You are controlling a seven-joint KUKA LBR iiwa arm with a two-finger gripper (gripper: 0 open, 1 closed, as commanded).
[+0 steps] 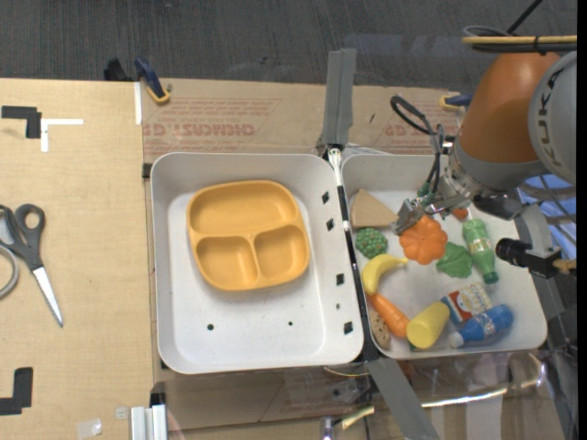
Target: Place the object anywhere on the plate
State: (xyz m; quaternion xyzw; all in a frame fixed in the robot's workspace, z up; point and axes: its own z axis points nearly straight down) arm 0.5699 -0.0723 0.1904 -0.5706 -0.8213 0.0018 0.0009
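While tool (424, 211) hovers above toy pumpkin (423, 240), grip state indeterminate; crowded neighbours risk a mis-grasp before reaching the yellow plate (248, 234).

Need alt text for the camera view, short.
A grey robot arm's claw hovers over toy food in the right white bin, just above an orange plastic pumpkin. The yellow three-compartment plate sits in the left white bin.

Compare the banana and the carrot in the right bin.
The banana is yellow and curved; the carrot is orange and straight. The banana lies nearer the bin's middle, beside the green knobbly ball; the carrot lies below it, toward the near rim, next to the yellow cup. Both are toy foods lying flat in the right bin.
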